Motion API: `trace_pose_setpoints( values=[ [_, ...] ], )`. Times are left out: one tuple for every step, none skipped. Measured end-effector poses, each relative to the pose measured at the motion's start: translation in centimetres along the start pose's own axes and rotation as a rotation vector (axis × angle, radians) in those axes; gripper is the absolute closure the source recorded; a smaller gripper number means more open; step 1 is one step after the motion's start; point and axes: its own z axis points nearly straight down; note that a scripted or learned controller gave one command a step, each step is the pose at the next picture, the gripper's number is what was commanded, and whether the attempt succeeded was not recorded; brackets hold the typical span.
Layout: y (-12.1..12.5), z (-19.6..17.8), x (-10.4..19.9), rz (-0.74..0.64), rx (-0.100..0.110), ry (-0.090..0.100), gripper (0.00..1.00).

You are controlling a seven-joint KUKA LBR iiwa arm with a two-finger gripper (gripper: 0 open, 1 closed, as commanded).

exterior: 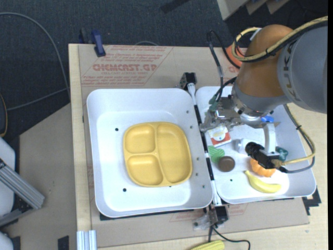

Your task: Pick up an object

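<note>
gripper [221, 120] sits low over the left part of the right bin [296, 186], above a small red-and-white packet [218, 136]. finger state: cannot tell, wrist hardware blocks it. packet lies just below the gripper; contact unclear. nearby in the same bin: green piece [216, 152], brown round item [226, 163], orange piece [260, 169], banana [263, 183]. left bin [104, 139] holds a yellow 3-compartment tray [156, 153].

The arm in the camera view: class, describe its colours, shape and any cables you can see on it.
The arm is a thick, rounded grey cylinder with a smooth orange band above the wrist. Yellow and black cables loop over the orange part, and another yellow cable trails along the right bin. The wrist below carries metal-coloured hardware.
</note>
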Motion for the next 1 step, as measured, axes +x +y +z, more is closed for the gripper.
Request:
trace_pose_setpoints(
  values=[
    [0.23, -2.99, 2.83, -0.002, -0.004, 0.0, 1.0]
  ],
)
